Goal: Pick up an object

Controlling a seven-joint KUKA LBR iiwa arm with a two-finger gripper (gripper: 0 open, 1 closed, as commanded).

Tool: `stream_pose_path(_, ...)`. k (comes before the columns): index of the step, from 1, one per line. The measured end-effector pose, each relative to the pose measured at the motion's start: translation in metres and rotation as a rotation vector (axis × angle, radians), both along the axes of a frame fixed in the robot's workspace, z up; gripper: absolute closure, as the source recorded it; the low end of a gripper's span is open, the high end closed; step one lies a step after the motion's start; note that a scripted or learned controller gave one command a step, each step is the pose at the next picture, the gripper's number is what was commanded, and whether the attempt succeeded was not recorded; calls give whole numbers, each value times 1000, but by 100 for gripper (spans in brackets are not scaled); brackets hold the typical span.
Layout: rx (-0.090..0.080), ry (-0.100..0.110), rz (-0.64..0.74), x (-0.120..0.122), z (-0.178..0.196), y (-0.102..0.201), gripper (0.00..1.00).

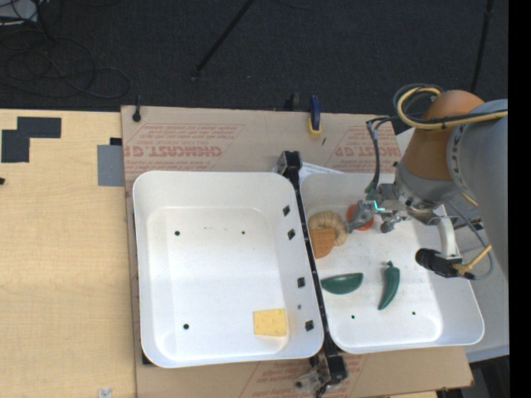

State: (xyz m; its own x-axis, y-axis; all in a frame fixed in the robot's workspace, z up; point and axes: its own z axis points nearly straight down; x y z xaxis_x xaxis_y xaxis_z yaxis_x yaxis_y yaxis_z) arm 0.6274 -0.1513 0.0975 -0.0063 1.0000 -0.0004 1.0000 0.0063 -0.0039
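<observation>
I've got the end effector (371, 211) low over the upper part of the right bin (465, 326), at centre-right of the frame, arm coming in from the right. It's sitting right at a small red-orange object (358, 216), which pokes out on its left side. I can't tell how the grasping part is set, or whether that red piece is actually caught or just lying against it; too much clutter there.

Just left of that, a tan rounded lump (326, 232), rough and bread-like, rests against the bin's left wall. So the nearest candidates lie left of the tool, the red one touching or nearly so, the tan one just beside.

Lower down, toward the frame's bottom, two dark green pieces: a smooth half-moon pod (342, 283) lying roughly level, and a slim glossy pepper shape (388, 286) with its long axis close to upright in the frame, tilted slightly. Both sit well apart from the tool.

In the left bin (158, 222), a yellow square sponge-like block (270, 322) lies flat near the lower right corner, farthest away. My call: red piece is the target.
</observation>
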Motion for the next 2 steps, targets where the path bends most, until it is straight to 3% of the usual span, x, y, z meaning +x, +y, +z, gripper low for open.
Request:
stream_pose_path(1,0,0,2,0,10,-1,100)
stream_pose_path(2,-1,1,4,0,10,0,0)
